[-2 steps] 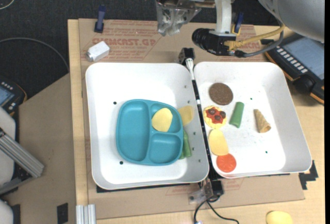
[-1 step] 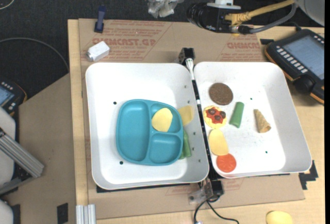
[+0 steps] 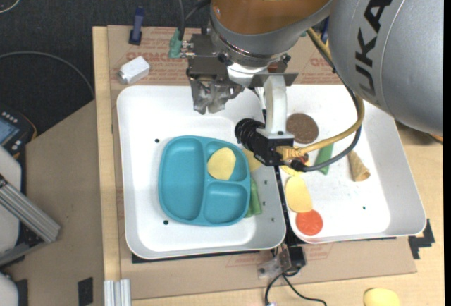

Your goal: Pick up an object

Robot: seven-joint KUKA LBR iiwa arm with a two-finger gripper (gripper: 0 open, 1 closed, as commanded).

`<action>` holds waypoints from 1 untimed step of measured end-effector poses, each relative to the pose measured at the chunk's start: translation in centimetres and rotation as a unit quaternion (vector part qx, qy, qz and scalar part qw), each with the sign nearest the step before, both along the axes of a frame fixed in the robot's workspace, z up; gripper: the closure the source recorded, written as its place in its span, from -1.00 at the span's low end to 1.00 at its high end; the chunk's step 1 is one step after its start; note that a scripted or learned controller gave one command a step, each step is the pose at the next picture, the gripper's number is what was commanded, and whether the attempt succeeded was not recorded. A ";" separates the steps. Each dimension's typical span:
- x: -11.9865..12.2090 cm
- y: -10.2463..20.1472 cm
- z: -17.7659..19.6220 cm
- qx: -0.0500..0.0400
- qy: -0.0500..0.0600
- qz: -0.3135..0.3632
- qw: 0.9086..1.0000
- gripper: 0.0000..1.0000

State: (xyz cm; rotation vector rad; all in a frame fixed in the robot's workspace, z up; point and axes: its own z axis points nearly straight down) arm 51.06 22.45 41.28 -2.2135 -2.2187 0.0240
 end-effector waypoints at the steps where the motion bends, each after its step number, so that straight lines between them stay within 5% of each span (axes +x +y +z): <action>1: -2.1 0.0 -10.3 0.000 -0.001 -0.002 1.000 1.00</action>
